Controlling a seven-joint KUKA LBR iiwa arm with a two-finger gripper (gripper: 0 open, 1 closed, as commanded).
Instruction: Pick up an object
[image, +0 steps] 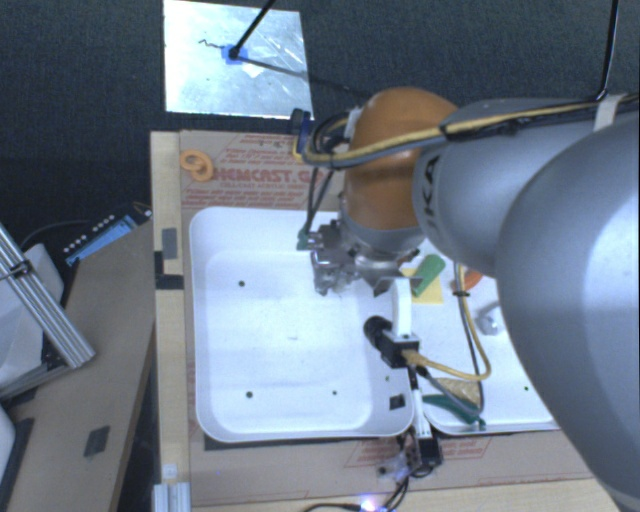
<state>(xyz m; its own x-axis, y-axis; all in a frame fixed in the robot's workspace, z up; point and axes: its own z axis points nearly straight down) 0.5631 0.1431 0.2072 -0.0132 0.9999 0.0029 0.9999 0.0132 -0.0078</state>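
Observation:
My gripper (328, 272) hangs under the orange wrist band (395, 150), over the upper right part of the left white bin (215, 300). I see no object in it. In the right bin (520, 385), just right of the gripper, lie a green block (429, 269) on a yellow piece (428, 289) and an orange item (471, 281), partly hidden by the arm. A dark green object (456, 405) lies near the right bin's front edge. A pale, clear item (488, 321) shows beside the arm.
The big grey arm (550, 250) covers most of the right bin. A black fitting (381, 335) with a yellow cable (455, 372) sits on the divider between the bins. Cardboard (250, 170) lies under both bins; a metal frame (40, 310) stands at far left.

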